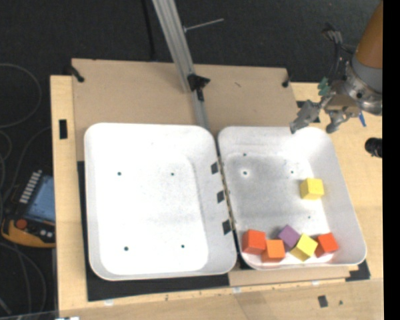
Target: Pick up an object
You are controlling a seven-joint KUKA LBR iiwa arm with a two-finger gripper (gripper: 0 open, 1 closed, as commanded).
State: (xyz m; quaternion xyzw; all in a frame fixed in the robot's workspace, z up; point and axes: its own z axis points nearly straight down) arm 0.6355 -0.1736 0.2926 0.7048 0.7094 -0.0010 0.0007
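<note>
The two-finger metal jaws (319,117) hang spread and empty over the right shallow white bin's (267,159) far rim, poised above the lone yellow cube (312,188), the easiest pick

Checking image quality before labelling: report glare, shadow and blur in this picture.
Camera view: the right bin has a grey smudged patch at centre, the left bin is bright, nearly washed out; the gripper looks soft and slightly blurred; the yellow cube stays crisp.
</note>
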